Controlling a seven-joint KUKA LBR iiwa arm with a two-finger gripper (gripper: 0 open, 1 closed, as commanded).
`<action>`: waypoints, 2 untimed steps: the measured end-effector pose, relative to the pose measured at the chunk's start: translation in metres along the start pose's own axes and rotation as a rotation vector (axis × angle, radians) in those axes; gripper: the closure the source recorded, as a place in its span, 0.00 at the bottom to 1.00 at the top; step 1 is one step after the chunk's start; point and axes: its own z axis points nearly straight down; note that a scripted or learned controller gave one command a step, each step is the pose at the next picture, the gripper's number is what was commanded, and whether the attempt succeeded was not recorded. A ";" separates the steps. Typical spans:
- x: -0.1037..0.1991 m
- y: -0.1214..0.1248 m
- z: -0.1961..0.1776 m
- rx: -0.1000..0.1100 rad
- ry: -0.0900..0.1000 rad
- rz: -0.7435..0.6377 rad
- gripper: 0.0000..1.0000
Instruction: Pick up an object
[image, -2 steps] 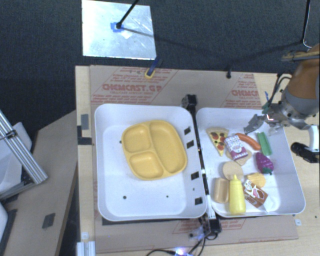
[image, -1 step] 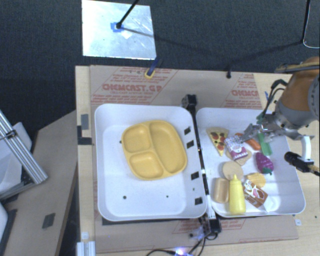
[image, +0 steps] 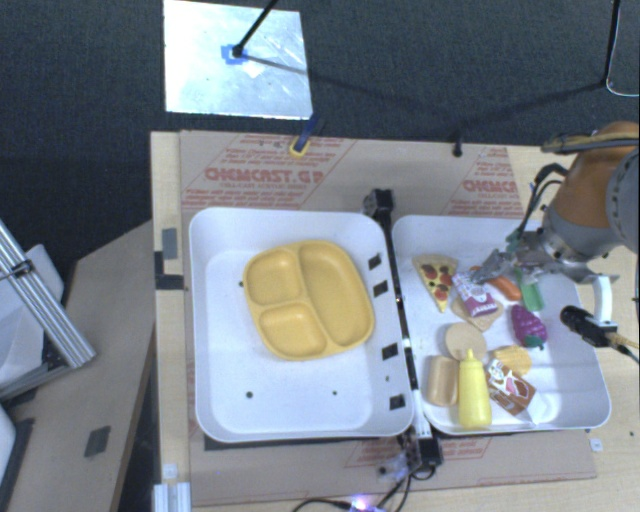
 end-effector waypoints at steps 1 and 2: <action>-0.001 0.000 -0.010 -0.003 -0.002 0.000 1.00; 0.005 -0.006 -0.065 0.009 0.003 -0.002 1.00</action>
